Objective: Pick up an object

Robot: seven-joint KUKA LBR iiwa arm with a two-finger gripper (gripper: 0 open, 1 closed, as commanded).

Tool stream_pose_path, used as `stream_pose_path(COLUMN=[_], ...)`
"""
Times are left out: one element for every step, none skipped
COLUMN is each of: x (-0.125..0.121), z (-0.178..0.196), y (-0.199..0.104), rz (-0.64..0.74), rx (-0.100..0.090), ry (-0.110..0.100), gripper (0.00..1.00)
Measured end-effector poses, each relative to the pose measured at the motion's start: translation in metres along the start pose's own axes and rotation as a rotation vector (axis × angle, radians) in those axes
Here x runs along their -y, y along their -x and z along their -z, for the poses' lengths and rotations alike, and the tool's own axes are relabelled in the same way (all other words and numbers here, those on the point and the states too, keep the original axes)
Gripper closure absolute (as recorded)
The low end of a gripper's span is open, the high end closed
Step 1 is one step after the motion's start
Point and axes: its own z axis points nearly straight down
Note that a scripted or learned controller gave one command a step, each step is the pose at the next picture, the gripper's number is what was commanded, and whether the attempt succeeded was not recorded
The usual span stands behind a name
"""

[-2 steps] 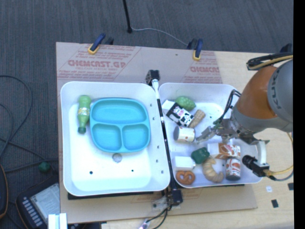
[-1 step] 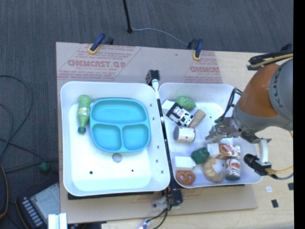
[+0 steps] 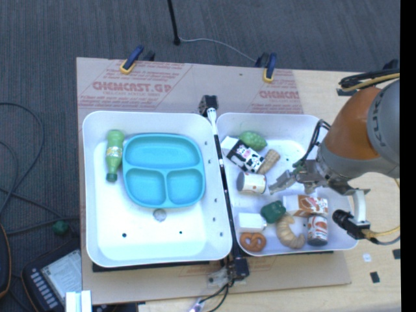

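Left shallow white bin (image 3: pixel 97 194) holds a light-blue three-compartment plastic tray (image 3: pixel 164 169) with a green plastic bottle (image 3: pixel 114 153) beside it; grey arm's gripper (image 3: pixel 284 181) low in the crowded right white bin (image 3: pixel 286 121), near a cream cylinder (image 3: pixel 252 184), fingers apparently parted, gripping nothing visible.

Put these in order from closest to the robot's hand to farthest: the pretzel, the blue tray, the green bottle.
From the hand in the right bin:
1. Pretzel, right bin's front corner.
2. Blue tray, middle of the left bin.
3. Green bottle, left bin's far-left side.
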Motion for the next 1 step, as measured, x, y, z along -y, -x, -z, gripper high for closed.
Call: stream_pose_path(x=[0.0426], z=[-0.0192], y=[-0.0662], rz=[0.001], rx=[0.001], ry=[0.003], gripper=[0.00])
